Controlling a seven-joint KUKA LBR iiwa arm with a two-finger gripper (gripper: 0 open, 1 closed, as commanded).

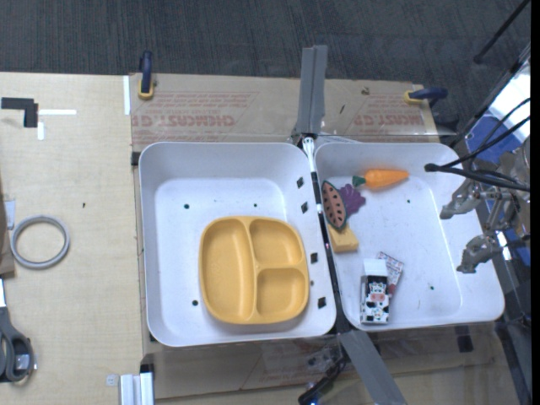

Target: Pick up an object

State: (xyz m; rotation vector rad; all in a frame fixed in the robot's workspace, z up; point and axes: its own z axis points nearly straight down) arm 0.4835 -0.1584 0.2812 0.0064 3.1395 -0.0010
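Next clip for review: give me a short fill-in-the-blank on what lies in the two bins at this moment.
1. The yellow plastic divided plate lies in the ____ white bin.
2. That plate has ____ compartments.
3. The orange toy carrot lies near the ____ wall of the right white bin.
4. The small black-and-white milk carton lies in the same bin as the ____.

Missing words: left; three; far; carrot

Bins (169, 310): white
Divided plate (253, 270): yellow-orange
Carrot (385, 178): orange — green tip
Melon slice (334, 203): red, dark seeds
Grapes (352, 197): purple
Sponge (343, 240): yellow
Carton (376, 299): white — black cow patches
Tape roll (38, 241): grey
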